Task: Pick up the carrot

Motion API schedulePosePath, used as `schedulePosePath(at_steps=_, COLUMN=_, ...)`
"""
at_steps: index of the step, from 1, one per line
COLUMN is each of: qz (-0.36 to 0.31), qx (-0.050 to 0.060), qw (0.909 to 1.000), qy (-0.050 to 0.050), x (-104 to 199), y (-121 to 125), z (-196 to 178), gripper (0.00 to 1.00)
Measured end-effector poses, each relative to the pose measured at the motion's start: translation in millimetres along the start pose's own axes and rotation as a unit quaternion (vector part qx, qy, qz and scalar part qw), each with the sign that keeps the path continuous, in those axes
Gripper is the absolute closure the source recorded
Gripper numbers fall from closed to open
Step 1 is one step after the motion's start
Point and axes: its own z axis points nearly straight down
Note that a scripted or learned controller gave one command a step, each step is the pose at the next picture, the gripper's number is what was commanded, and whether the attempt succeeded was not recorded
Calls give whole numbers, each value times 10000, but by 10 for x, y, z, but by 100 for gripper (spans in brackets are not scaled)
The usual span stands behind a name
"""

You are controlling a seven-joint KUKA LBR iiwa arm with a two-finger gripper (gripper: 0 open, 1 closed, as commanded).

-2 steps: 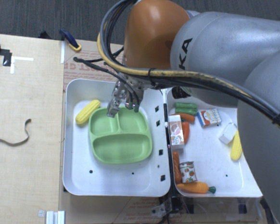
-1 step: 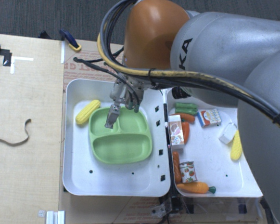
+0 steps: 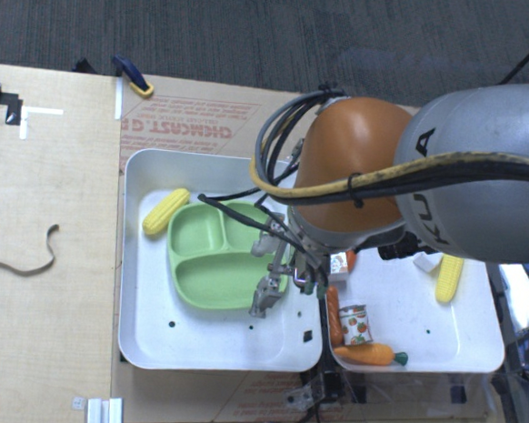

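Note:
The carrot [image 3: 367, 354], orange with a green tip, lies on its side at the front left corner of the right bin [image 3: 472, 355], just below a small labelled can [image 3: 355, 324]. My gripper [image 3: 268, 284] hangs over the left bin [image 3: 208, 343], at the right edge of the green divided plate [image 3: 207, 264]. It is well to the left of the carrot, across the wall between the bins. Nothing shows in its grip. The grey arm with its orange band [image 3: 351, 158] covers the back of the right bin.
A yellow corn cob [image 3: 165, 210] lies at the plate's left in the left bin. A second corn cob [image 3: 448, 277] sits at the right bin's right side. A slim orange-red piece [image 3: 332, 308] lies along the right bin's left wall, beside the can.

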Motion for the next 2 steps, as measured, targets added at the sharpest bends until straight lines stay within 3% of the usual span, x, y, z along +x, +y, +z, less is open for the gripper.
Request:
schedulePosePath(at_steps=1, qz=-403, qx=-9, qw=9992, qy=-8, x=259, y=423, z=1243, gripper=0)
schedulePosePath(at_steps=2, qz=-369, qx=-20, qw=9993, qy=-83, x=208, y=409, z=1139, gripper=100)
